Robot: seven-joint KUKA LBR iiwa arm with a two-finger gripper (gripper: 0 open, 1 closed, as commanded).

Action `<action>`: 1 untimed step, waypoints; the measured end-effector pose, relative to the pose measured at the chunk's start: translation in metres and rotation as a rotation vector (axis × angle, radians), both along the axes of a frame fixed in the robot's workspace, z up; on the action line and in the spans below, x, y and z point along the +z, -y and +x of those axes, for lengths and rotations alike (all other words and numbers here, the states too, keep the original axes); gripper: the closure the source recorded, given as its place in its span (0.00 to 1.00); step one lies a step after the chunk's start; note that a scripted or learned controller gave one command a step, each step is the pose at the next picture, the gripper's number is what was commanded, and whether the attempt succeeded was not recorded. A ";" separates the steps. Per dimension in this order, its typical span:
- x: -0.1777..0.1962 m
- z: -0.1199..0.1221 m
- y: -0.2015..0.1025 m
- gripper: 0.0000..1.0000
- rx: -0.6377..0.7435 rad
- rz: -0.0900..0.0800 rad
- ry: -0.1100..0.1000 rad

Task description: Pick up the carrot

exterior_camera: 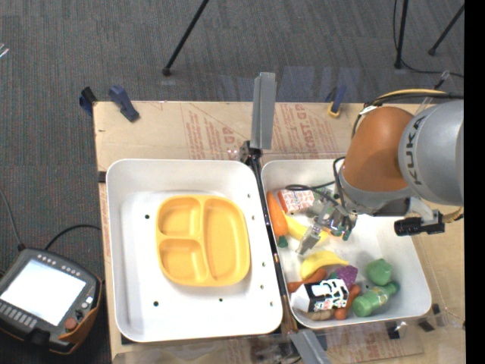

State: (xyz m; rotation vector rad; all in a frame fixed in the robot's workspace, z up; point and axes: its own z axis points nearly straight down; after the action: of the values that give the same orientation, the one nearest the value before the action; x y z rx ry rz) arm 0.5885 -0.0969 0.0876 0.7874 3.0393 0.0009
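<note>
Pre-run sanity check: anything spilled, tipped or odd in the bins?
Nothing spilled. The yellow three-compartment plastic tray sits flat in the left white bin. The orange carrot leans against the right white bin's left wall, beside piled toy food.

A yellow divided plate (203, 240) lies in the middle of the left white bin (129, 188), which sits on the cardboard-covered tabletop (182, 123). To the right of the plate, the right bin (420, 279) holds a small carton (295, 200), a banana (322, 262), a black-and-white milk carton (327, 294) and green pieces (377, 285). Left of and below the plate, a control pendant (45, 298) rests on the carpet (45, 67).
</note>
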 end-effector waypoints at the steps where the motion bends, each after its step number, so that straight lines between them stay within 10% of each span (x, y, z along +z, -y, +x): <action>1: -0.001 -0.014 -0.018 0.00 -0.088 0.001 -0.004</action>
State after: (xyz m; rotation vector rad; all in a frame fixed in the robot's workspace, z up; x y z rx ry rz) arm 0.5745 -0.0789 0.0869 0.9209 3.0060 0.0014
